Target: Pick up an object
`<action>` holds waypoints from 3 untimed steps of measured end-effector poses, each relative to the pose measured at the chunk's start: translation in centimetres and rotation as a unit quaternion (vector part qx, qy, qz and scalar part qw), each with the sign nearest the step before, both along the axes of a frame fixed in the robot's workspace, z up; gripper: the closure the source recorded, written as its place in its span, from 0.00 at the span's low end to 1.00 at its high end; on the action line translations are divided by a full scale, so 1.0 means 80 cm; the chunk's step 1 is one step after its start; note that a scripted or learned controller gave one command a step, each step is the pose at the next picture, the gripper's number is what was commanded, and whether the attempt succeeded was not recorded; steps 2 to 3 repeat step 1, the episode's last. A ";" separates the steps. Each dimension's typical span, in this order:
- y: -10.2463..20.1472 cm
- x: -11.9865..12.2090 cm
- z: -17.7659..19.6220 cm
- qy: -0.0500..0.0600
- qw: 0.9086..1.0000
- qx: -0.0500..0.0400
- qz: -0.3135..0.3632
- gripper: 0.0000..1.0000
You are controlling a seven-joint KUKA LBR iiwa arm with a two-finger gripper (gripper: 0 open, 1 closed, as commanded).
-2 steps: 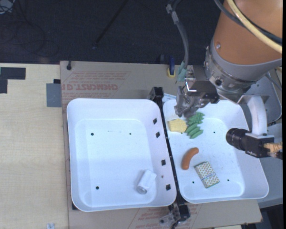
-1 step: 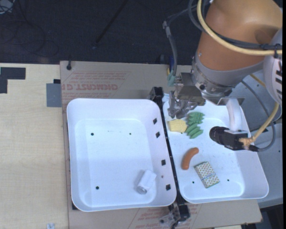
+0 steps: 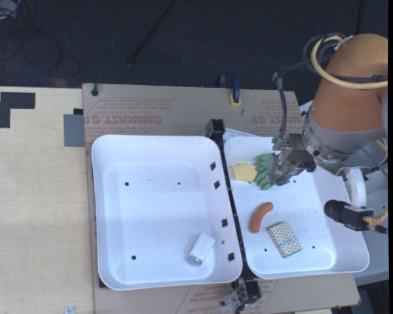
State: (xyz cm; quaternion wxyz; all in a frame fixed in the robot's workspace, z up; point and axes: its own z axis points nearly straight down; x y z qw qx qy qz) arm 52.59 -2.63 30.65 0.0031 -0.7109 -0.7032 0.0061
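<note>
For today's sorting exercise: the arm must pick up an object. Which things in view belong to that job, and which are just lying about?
In play:
gripper
green object at the gripper
yellow object
orange sausage shape
patterned packet
white cylinder in the left bin

Lying about:
blue clamp
cardboard sheet

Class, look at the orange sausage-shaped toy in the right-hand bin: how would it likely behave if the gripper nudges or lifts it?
The orange sausage toy is rounded and elongated, so a sideways nudge would probably roll it. It looks smooth, so it may slip between fingers. It lies apart from the patterned packet, leaving room to approach.
</note>
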 end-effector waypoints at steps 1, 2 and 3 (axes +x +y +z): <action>0.096 0.004 -0.010 -0.003 1.000 0.003 0.009 1.00; 0.096 0.004 -0.010 -0.003 1.000 0.003 0.009 1.00; 0.096 0.004 -0.010 -0.003 1.000 0.003 0.009 1.00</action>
